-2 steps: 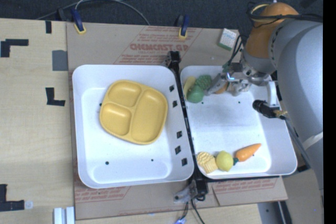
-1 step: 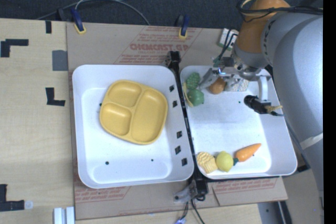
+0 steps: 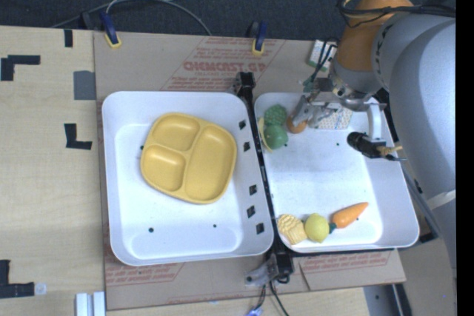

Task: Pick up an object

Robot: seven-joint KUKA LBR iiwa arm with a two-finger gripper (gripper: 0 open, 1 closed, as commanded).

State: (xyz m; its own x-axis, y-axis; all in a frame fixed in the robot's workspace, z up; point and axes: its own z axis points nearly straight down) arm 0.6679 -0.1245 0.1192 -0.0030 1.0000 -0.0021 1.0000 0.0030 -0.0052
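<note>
1. Landmark: the green vegetable [image 3: 275,126], lying in the far corner of the right bin [image 3: 318,174], close against the wall that bin shares with its neighbour.
2. The gripper [image 3: 302,115] is low over the bin, just to the arm's side of the green vegetable. You cannot tell from this slanted view whether it is open or closed, and nothing can be seen held in it.
3. The likely target is a small orange-brown piece [image 3: 297,127], touching or nearly touching the green vegetable on its arm side, right at the gripper's tip.
4. Other candidates sit well apart from the green vegetable, along the near wall of the same bin: a corn cob [image 3: 291,229], a yellow fruit [image 3: 317,227] and a carrot [image 3: 349,214].
5. Across the shared wall from the green vegetable, the left bin [image 3: 118,181] holds a yellow plate [image 3: 189,157]. It plays no part here.
6. Risk: the piece is small and rounded. A close that lands off-centre would probably squirt it sideways.
7. Risk: with the green vegetable so close, the gripper could catch both, or shove the vegetable harder into the corner.
8. Risk: the corner leaves little room, so a descent that drifts toward the green vegetable could strike the bin wall.
9. Watch the lift. Count it as a pick only if you see the piece come up between the jaws.
</note>
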